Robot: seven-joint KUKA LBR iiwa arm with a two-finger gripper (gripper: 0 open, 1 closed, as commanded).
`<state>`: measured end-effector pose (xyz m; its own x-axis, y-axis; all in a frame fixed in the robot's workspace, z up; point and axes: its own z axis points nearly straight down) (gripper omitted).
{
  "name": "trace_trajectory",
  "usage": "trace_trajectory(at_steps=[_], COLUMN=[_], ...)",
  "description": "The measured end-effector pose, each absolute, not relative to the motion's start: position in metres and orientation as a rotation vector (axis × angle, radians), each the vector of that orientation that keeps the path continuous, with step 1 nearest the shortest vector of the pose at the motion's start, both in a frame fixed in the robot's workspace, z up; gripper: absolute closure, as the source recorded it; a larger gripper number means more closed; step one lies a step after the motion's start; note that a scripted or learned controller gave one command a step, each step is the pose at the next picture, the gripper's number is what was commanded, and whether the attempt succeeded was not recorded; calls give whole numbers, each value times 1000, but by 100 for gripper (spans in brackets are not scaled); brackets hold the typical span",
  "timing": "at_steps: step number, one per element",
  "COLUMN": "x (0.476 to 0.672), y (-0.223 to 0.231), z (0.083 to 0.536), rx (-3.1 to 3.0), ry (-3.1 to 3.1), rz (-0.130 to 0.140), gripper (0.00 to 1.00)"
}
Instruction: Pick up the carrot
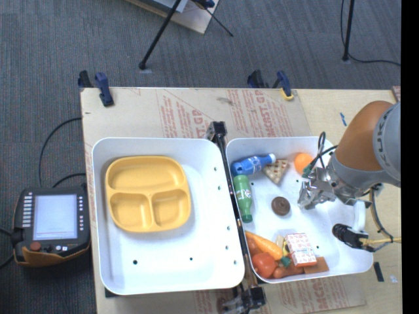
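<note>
I think the carrot (pixel 264 244), at 7 o'clock in the right bin (pixel 340 237), is light, hard and smooth, so I'd grab its fat middle; I cannot tell if the fingers are open.

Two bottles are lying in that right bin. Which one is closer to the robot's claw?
The blue bottle, lying near the bin's far edge with its white cap aimed toward the gripper. The green bottle lies beside the divider between the bins, farther off.
</note>
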<state>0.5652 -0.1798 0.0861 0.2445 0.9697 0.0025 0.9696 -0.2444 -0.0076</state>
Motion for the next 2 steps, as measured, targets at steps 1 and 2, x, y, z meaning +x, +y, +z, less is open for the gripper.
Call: trace_trajectory(at_steps=[1,2], x=[590,633], y=[-192,-202], z=[88,88], rx=[-2233,-1591], ry=[-2208,-2710], rz=[-1,-3], gripper=[100,100])
